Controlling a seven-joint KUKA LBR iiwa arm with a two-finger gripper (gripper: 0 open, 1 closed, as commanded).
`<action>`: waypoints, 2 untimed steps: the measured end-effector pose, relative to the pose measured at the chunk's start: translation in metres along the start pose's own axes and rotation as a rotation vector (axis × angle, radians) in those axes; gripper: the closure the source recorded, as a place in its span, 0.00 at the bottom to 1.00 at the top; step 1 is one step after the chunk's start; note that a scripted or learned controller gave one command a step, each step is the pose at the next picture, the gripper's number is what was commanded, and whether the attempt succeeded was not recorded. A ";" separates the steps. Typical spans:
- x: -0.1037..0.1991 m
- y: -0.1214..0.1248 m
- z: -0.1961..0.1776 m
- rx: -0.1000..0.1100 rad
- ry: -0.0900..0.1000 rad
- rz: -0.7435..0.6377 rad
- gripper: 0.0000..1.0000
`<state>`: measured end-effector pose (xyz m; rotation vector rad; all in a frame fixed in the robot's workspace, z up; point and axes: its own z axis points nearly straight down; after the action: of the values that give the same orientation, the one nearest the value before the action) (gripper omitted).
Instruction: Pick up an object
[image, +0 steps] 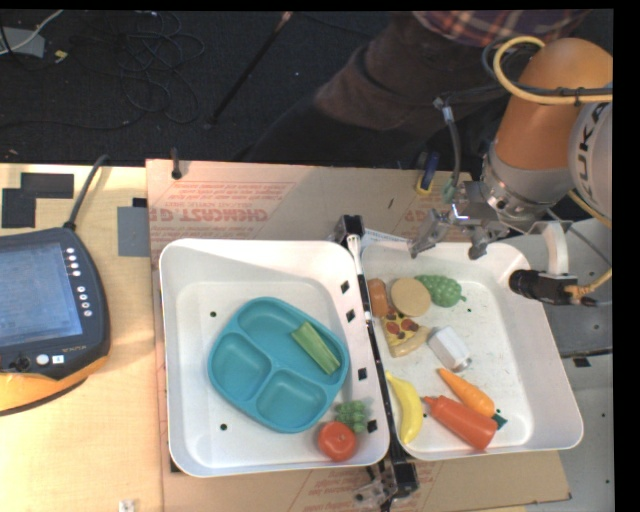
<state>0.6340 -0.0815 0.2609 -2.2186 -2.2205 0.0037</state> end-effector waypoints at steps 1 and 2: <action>-0.040 -0.017 0.130 0.013 0.001 0.004 0.00; -0.110 -0.096 0.106 0.004 -0.002 0.009 0.00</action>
<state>0.5377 -0.1918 0.1554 -2.2280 -2.2096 0.0108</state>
